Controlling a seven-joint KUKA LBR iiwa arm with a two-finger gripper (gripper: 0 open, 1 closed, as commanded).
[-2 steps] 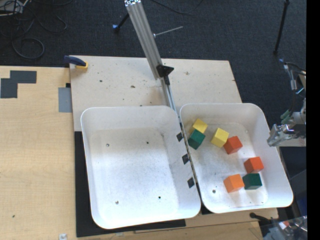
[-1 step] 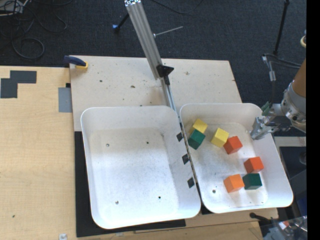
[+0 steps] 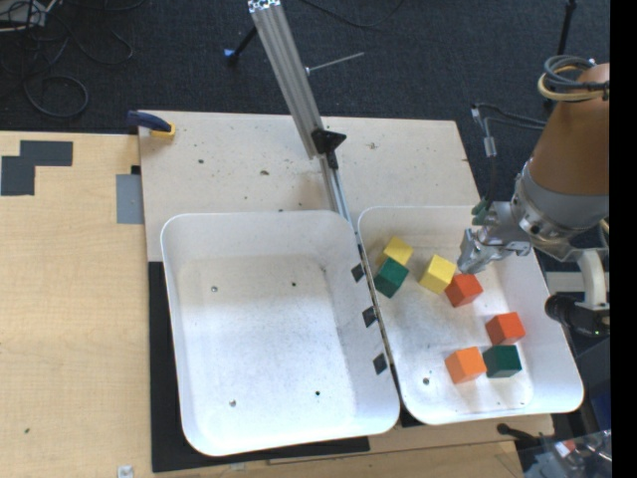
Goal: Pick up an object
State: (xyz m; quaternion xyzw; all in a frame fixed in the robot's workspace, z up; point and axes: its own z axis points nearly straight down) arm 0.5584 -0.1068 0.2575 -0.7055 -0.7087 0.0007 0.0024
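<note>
The arm comes in from 3 o'clock, its orange band [image 3: 574, 127] above the grey wrist, and the gripper [image 3: 476, 257] hangs low inside the right bin [image 3: 557, 391]. Its tip is right at the 12 o'clock edge of a red block [image 3: 463, 290], between that block and a yellow block [image 3: 437, 273] which lies just beside it at 9 to 10 o'clock. Whether the tool is spread or pressed together I cannot tell — the wrist hides it, and no block can be seen gripped.

Further toward 9 o'clock in the same bin, a second yellow block [image 3: 397, 251] sits touching a dark green block [image 3: 389, 278] at its 6 o'clock. Toward 5 o'clock from the gripper lie three more: a red-orange block [image 3: 506, 327], a green block [image 3: 503, 360] just under it, and an orange block [image 3: 465, 364] touching the green one's 9 o'clock side.

The left bin [image 3: 199, 237] sits alongside at 9 o'clock, and a slanted aluminium bar [image 3: 289, 68] rises from the seam between them toward 11 o'clock
</note>
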